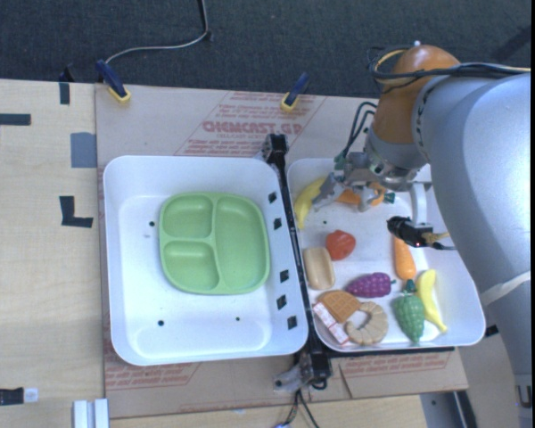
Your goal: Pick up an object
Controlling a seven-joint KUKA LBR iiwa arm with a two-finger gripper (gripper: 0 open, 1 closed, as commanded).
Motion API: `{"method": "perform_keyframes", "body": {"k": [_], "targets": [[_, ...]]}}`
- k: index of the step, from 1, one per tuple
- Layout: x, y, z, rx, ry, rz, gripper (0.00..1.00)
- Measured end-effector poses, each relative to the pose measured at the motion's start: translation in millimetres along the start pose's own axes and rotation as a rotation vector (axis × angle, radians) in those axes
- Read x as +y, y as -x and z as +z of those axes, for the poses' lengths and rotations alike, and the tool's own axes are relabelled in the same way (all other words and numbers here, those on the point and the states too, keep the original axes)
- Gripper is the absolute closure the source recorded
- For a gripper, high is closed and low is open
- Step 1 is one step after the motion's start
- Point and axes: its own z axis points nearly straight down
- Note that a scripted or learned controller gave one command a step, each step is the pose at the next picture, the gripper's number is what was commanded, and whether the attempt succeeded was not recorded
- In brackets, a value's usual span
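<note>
Item: right bin [471,328], white, shallow, holding toy food. Contents, from its far edge toward its near edge: a yellow banana [307,200] against the far-left wall; an orange piece [349,198] partly under the tool; a red tomato [341,244] near the middle; a tan bread roll [318,267] along the left wall; a carrot [404,259] toward the right wall; purple grapes [370,284]; a waffle and biscuit cluster [352,317] at the near-left corner; a green strawberry-shaped piece [409,317] and a second yellow piece [431,299] at the near-right corner.

Item: left bin [125,266], bearing a green divided plate [216,242].

Item: gripper [349,188], low over the far-left part of the right bin, just beside the banana and the orange piece. I cannot tell from here how the jaws stand, nor whether anything sits between them.

Handling note: I judge the banana or the orange piece the likeliest pick. The banana lies close to the bin wall, so I would centre on its middle, keep clear of the rim, close firmly, and lift straight up before travelling.
</note>
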Motion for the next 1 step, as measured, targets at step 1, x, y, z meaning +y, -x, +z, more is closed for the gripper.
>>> {"method": "perform_keyframes", "body": {"k": [1], "targets": [[-58.7,6.0,12.4,0.009,0.037,-0.001,0.00]]}}
